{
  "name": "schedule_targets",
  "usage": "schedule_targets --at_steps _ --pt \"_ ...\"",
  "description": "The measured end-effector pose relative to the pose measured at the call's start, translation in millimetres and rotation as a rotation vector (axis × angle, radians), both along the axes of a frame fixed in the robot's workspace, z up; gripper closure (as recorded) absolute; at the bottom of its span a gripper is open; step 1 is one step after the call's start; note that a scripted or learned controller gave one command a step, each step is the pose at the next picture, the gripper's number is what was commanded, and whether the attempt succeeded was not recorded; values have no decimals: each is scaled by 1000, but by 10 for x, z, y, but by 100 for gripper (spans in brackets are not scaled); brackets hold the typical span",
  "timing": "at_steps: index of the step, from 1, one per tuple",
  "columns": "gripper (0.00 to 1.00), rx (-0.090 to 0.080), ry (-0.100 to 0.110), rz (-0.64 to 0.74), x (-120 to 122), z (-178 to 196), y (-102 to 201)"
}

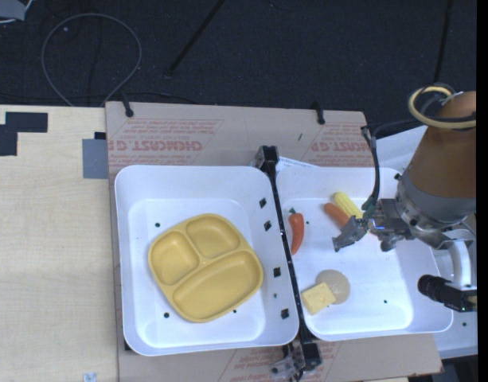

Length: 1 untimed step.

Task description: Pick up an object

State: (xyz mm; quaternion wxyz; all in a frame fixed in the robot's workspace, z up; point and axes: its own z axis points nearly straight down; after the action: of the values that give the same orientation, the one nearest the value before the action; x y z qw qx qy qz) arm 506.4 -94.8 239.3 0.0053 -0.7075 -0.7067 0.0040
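In the right bin (363,313) lie a red chili pepper (296,231) by the left wall, an orange carrot (335,212), a yellow corn cob (346,204), a tan round cookie (335,283) and a yellow cheese wedge (318,298). My gripper (360,231) hangs over the bin's middle right, just right of and below the carrot and corn. Its dark fingers (348,236) point left with nothing visible between them. The grey and orange arm (447,161) comes in from the right.
The left bin (136,213) holds a yellow three-compartment plate (204,267). A black divider clamp (269,159) sits between the bins. Brown cardboard lies under both bins, and a wooden benchtop extends to the left.
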Motion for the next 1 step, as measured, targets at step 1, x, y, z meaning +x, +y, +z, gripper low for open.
schedule_targets --at_steps 1 --pt "0 -2 -11 1 21 52 -4"
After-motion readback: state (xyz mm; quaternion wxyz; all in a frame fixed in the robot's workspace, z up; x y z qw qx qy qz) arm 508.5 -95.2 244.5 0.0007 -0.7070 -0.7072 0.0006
